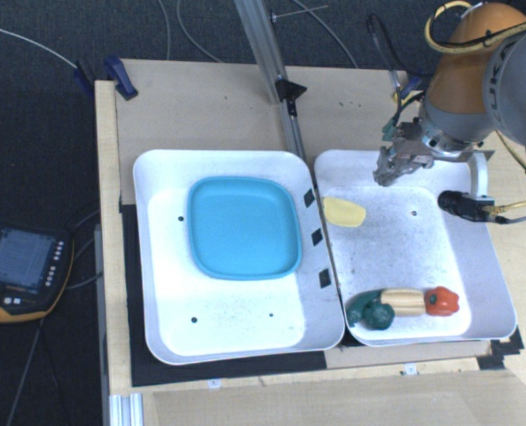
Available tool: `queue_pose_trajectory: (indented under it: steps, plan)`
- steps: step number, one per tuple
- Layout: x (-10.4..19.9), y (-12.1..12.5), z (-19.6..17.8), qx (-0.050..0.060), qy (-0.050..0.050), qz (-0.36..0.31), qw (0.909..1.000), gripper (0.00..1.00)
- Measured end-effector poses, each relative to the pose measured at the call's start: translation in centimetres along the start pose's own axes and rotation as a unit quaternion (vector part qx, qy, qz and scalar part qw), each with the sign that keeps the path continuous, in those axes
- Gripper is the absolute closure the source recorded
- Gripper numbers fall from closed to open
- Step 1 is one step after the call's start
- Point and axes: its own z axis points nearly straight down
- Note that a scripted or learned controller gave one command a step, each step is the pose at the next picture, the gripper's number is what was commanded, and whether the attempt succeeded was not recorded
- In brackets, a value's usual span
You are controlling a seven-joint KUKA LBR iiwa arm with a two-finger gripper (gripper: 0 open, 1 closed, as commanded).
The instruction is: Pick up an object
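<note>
Along the right bin's (475, 238) near edge lie a green thing (371, 312), a tan stick (403, 302) and a red ball (441, 301). A yellow piece (343, 212) rests by its left edge. At the far edge hangs the gripper (388, 174), holding nothing, so it must next go down onto one object.

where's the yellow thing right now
The yellow object lies in the right bin, near its upper left wall, below and left of the tool and apart from the toys along the bin's near edge.
</note>
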Motion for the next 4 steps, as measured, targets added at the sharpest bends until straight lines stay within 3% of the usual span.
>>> queue_pose_trajectory:
  steps: [1, 2, 4]
  plan:
    - [0.9, 0.6, -5.6, 0.0, 0.0, 0.0, 1.0, 1.0]
    - [1.0, 0.6, -6.9, 0.002, 0.0, 0.0, 1.0, 1.0]
    - [10.9, -3.7, -6.5, 0.003, 0.001, -0.002, 1.0, 1.0]
